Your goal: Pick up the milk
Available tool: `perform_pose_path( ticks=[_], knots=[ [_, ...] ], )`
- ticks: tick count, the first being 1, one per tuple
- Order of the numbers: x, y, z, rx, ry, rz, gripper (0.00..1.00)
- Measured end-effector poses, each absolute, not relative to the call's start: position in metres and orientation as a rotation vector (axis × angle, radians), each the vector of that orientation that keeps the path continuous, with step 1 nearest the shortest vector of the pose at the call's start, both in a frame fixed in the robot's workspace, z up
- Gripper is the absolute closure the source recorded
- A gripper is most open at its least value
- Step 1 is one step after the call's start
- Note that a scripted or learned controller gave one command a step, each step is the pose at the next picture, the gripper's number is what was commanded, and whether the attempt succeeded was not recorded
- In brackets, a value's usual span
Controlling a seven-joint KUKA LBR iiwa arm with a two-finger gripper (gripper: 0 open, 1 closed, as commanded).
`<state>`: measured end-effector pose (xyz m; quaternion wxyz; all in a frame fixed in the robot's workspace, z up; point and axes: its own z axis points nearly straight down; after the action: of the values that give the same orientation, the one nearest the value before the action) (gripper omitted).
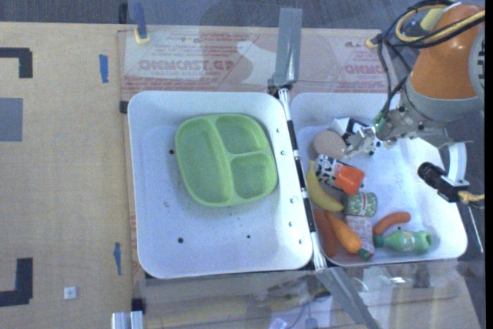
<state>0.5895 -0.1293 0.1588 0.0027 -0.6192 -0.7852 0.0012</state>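
Gripper [368, 139] low in the right bin [454, 243], jaw state can't tell, nothing visibly held. Milk [337, 172] (cow-spotted carton, orange cap) lies just below-left of it, touching the banana [322, 193], egg [329, 143] just above. Carrot [341, 231], can [360, 204], green bottle [406, 242] further below; green tray [226, 159] in the left bin [154, 243].
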Motion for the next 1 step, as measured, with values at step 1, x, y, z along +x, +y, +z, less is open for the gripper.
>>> perform_pose_path(
  ticks=[1],
  knots=[
    [0.5843, -0.1254, 0.1061, -1.985, -2.439, -0.002, 0.0]
  ],
)
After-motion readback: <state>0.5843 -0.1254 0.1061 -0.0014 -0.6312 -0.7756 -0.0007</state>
